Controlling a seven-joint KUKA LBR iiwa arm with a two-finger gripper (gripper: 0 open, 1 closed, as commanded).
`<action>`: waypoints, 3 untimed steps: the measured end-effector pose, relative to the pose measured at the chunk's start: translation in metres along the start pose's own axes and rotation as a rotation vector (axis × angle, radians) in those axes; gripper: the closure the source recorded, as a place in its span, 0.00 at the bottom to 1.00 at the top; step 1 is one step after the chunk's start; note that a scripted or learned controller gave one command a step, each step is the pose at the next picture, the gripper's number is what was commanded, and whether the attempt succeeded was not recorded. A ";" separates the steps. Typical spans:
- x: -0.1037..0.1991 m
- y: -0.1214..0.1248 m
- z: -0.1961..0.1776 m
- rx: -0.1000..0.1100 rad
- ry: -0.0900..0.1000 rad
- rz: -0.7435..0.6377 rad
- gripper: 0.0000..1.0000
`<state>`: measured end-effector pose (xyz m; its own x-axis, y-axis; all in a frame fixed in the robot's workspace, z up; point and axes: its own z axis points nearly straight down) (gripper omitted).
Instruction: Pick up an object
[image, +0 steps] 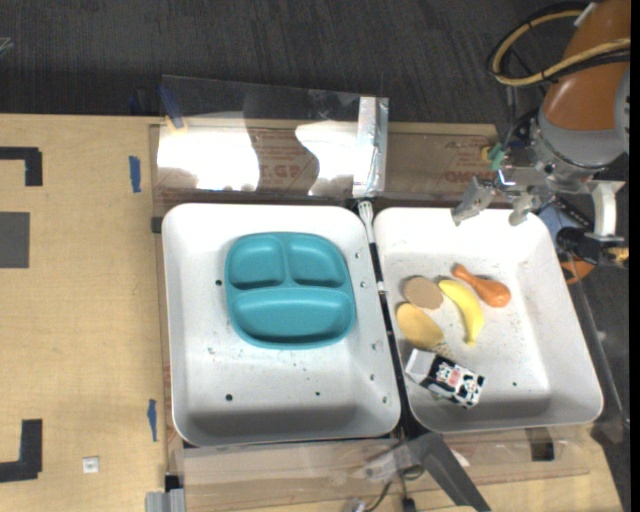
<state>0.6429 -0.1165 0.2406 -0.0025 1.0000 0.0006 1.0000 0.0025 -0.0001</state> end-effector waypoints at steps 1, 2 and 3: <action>-0.010 -0.028 0.025 0.003 0.000 0.227 0.00; 0.013 -0.099 0.151 -0.007 0.000 0.242 0.00; 0.013 -0.099 0.141 -0.009 0.000 0.243 1.00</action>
